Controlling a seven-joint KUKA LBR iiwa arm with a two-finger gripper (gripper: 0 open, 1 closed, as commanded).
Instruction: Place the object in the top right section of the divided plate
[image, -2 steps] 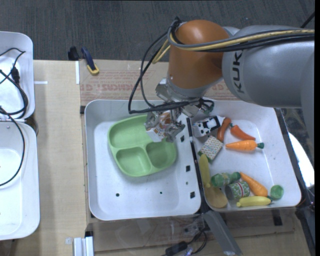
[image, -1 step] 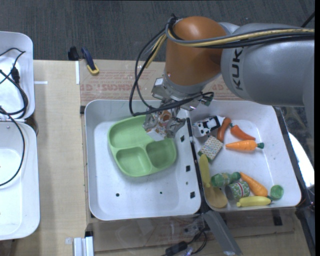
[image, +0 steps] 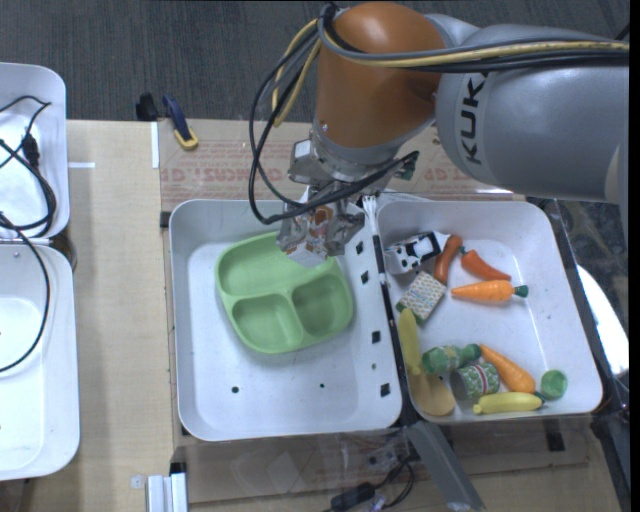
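Right now the gripper (image: 318, 232) pinches a small carton (image: 312, 238) (white, printed) above the green divided plate (image: 283, 300); toy vegetables (image: 487, 291) fill the other bin (image: 560, 260).

Robotics lab. Grey KUKA arm (image: 520, 110) with orange band over wooden table (image: 110, 250); two white bins (image: 190, 380) taped side by side; loose black cables (image: 25, 190) on white equipment at left; toy plastic food (image: 487, 291) as test props.
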